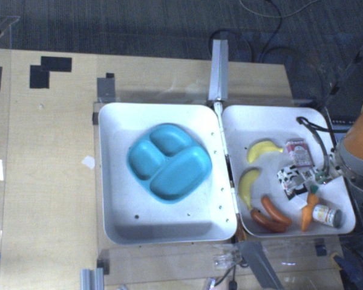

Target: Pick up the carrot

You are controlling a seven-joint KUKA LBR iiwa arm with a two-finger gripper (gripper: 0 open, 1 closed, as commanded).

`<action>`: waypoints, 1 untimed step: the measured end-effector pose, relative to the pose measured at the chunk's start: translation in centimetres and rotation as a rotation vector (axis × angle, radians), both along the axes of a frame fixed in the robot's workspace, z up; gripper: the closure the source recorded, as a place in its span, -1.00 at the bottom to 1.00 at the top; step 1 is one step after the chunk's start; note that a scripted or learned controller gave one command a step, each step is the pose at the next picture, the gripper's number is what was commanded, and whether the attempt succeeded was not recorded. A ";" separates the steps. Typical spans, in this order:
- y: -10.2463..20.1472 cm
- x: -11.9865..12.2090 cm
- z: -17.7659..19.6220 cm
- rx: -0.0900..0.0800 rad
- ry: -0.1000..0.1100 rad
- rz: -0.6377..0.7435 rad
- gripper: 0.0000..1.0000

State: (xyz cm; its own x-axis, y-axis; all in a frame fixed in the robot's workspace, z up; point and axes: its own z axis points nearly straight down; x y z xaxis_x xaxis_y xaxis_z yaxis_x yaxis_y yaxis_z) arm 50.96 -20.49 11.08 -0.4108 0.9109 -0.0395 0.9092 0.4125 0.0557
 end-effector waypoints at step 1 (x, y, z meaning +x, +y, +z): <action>0.0 0.1 0.0 -0.007 -0.001 0.066 -1.00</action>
